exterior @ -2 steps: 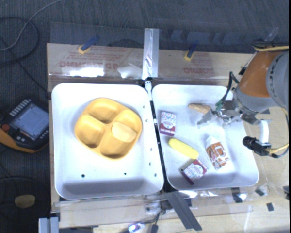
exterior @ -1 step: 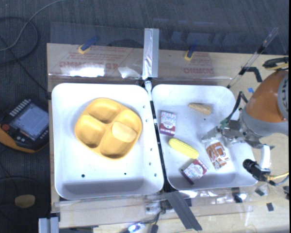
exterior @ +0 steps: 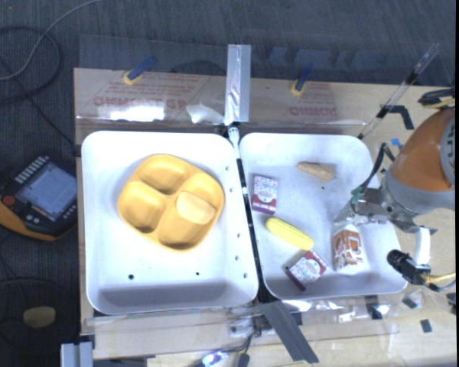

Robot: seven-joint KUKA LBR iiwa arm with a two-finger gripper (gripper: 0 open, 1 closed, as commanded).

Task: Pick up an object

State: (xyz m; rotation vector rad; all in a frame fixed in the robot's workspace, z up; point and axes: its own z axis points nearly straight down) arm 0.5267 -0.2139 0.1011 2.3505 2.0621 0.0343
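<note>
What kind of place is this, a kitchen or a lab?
Most likely a robotics lab: two shallow white plastic bins on a bench, a grey and orange robot arm reaching in, and a handheld control pendant on the floor.

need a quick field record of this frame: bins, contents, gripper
left bin: yellow four-part dish
right bin: red box, corn, bread roll, small red packet, bottle
gripper: in right bin, over the bottle's top; finger state unclear
holding: nothing seen between fingers

A robotics lab: teach pendant [exterior: 32, 197], floor cables [exterior: 30, 44], taped bench [exterior: 237, 90].
</note>
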